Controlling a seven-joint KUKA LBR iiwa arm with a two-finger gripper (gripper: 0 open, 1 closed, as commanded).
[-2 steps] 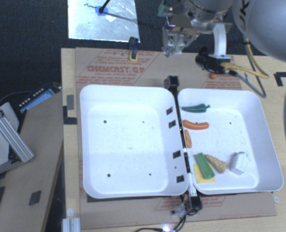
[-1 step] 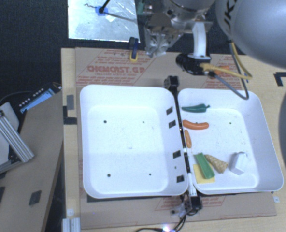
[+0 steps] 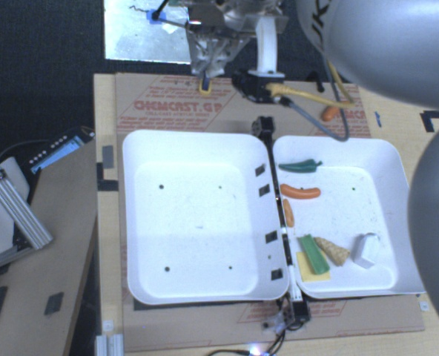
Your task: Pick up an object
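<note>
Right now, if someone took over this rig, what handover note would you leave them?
Hand: raised beyond the far edge of the bins, over the brown board, nothing visible between its fingers; open or shut can't be judged.
Things, all in the right bin: green pepper, orange sausage, small carrot, green block on a yellow piece, cone, grey-white block.
Done: nothing picked.
Left: descend, grasp one, lift.

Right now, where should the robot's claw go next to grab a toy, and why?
Probably toward the right bin. The gripper hangs beyond the bins' far edge, while the toys, like the orange sausage, lie in that bin.
</note>
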